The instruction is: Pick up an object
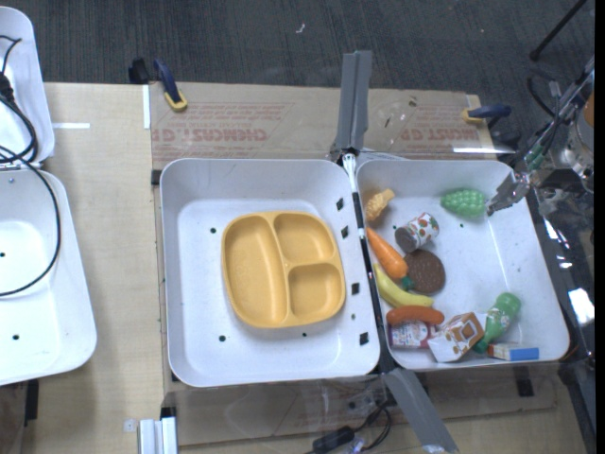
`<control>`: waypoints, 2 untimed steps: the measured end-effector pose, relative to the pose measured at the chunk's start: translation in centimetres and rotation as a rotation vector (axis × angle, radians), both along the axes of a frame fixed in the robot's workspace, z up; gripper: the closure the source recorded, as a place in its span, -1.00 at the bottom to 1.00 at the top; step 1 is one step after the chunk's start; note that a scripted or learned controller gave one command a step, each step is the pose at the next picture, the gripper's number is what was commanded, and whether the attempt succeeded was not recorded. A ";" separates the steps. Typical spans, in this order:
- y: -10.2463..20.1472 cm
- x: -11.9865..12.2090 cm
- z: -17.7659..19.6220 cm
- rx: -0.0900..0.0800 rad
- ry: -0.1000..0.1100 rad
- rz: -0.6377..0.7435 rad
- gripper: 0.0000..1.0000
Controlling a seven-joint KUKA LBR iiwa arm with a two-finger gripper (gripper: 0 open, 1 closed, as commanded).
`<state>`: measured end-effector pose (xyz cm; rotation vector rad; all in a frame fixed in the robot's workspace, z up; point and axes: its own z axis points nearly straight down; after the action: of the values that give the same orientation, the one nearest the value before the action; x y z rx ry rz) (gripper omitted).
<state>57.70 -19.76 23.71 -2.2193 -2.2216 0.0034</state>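
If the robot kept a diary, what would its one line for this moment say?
gripper: at right bin rim, beside green toy | holding: nothing seen | yellow tray: left bin

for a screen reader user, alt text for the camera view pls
Two white bins side by side: the left bin holds a yellow divided plate, the right bin toy food including a carrot and banana. The hand hovers at its right rim.
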 end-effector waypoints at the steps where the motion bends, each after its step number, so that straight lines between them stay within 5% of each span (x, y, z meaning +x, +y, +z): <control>1: 3.3 3.8 -14.5 0.000 -0.003 0.058 -1.00; 2: 1.0 7.6 -14.9 0.001 0.018 0.079 -1.00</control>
<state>65.29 -18.76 8.77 -2.1211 -2.2973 0.0227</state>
